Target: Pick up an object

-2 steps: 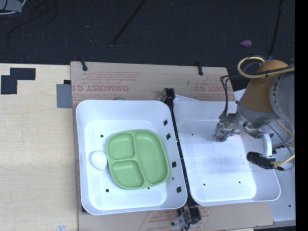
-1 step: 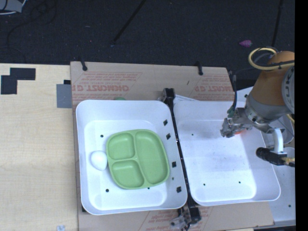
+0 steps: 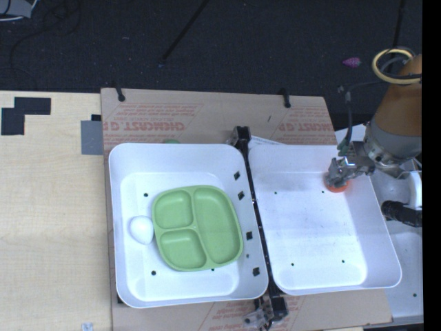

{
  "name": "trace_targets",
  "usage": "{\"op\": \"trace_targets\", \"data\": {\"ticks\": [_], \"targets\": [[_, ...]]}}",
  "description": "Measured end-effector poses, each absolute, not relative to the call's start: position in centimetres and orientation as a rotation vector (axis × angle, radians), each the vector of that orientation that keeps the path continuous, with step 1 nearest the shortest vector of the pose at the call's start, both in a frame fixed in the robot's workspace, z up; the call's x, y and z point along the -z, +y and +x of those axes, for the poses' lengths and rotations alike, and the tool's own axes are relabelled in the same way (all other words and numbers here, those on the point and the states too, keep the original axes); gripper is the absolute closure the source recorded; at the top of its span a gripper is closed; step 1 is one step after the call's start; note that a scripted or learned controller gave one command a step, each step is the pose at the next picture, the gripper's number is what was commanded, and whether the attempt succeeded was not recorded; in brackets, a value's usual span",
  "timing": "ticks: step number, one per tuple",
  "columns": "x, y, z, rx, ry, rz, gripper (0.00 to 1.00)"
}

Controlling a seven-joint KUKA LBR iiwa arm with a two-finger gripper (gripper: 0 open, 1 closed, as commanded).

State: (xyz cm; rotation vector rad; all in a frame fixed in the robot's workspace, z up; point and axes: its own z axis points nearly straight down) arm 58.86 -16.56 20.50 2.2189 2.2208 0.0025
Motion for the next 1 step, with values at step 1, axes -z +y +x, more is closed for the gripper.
{"op": "trace_targets", "data": {"ticks": [1], "targets": [[-25.5,-16.65,58.93,-0.003,2.221,2.218,1.0]]}}
